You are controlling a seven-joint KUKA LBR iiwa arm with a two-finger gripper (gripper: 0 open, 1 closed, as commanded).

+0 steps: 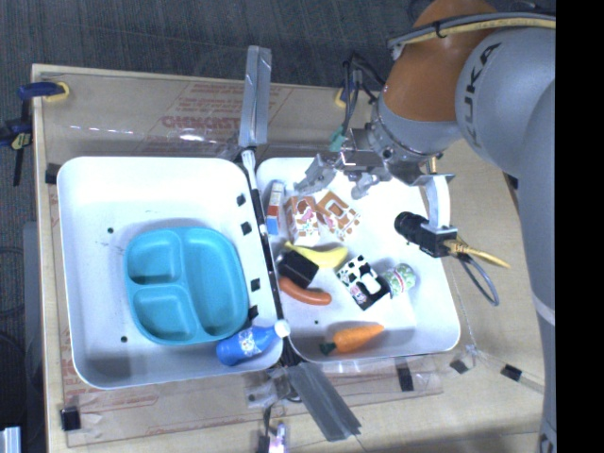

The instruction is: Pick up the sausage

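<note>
carrot (353,337) by the right bin's near wall | sausage (305,293) behind it, touching a black block (298,268) and close to the middle divider; looks light, soft, slick, best pinched across its middle | little room on its left, more on its right | gripper (342,175) at far end, fingers spread, holding nothing

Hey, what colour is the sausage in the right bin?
Reddish-orange; the sausage shows best in the camera view, lying near the bin's left side below the banana.
</note>
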